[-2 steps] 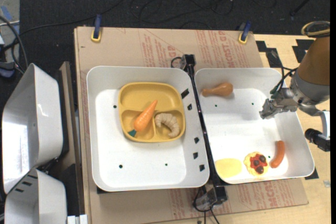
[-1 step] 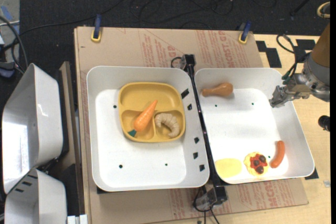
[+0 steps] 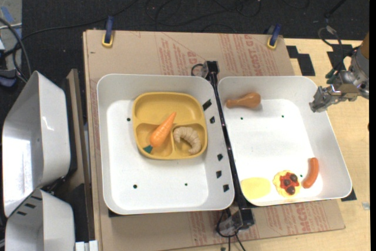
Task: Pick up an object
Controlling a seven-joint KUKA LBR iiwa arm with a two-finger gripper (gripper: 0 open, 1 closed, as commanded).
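My gripper (image 3: pixel 322 100) hangs at the right rim of the right bin (image 3: pixel 270 126), with nothing seen between its fingers. In that bin lie a brown chicken drumstick (image 3: pixel 244 101) at the back left, a sausage (image 3: pixel 311 172) at the front right, a small pizza slice (image 3: pixel 287 181) beside it, and a pale yellow disc (image 3: pixel 255 187) at the front. The left bin (image 3: pixel 117 185) holds a yellow divided plate (image 3: pixel 144 106) with a carrot (image 3: pixel 163 130) and a pale shrimp (image 3: pixel 188 138) in its compartments.
Both bins rest on a cardboard sheet (image 3: pixel 176 50) held by two clamps (image 3: pixel 107 38) at the back. A black divider strip (image 3: pixel 222 144) runs between the bins. White containers (image 3: pixel 35 132) stand off the bench at the left. Cables lie on the dark floor behind.
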